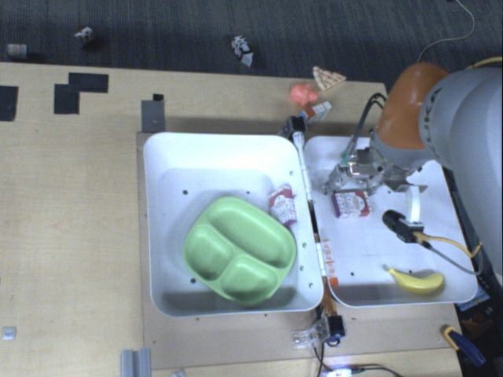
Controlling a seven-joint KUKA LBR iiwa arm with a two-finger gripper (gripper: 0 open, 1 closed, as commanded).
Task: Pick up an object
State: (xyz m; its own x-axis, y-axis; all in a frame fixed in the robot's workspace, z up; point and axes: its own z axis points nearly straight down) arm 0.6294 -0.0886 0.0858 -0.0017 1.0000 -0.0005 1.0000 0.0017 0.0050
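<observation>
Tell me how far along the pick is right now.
Done: the pincer has reached the right bin, just above the red-and-white packet. In hand: nothing visibly held; the packet lies on the bin floor. Left: grasping and lifting it. The banana lies untouched.

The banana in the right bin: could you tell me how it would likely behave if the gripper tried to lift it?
The banana is curved and lies flat, so it would probably rock or pivot rather than roll. Its smooth skin looks somewhat slippery, and it likely bruises if squeezed hard.

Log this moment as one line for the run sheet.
arm: over right bin | gripper: just above red-and-white packet, no grasp seen | also there: banana | left bin: green divided plate
</observation>
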